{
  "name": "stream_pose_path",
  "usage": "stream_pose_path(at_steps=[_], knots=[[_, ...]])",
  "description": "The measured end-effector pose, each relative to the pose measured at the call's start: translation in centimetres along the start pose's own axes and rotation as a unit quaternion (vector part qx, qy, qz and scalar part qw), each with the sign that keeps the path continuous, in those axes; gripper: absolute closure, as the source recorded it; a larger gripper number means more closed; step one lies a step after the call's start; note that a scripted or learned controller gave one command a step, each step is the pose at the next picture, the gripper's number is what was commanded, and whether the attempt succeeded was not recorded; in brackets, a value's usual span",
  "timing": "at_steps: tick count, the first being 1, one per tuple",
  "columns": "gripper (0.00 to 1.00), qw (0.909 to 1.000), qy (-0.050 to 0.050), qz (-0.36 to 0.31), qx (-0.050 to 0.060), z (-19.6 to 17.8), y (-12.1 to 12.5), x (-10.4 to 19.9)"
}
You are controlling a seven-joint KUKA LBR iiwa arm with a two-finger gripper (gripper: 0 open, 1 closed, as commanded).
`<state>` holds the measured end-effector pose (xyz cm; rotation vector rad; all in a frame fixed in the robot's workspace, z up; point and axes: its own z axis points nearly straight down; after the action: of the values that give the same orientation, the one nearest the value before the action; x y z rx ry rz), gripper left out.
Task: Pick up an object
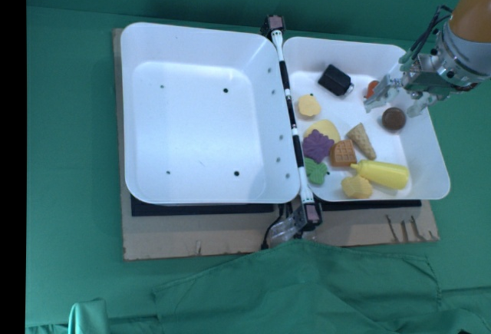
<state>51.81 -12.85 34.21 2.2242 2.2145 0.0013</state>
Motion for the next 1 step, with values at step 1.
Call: stream_pose_path(at_steps=[1], knots=[[0.00,1.0000,0.000,0.001,0.003,9.34,3.83,-2.47]])
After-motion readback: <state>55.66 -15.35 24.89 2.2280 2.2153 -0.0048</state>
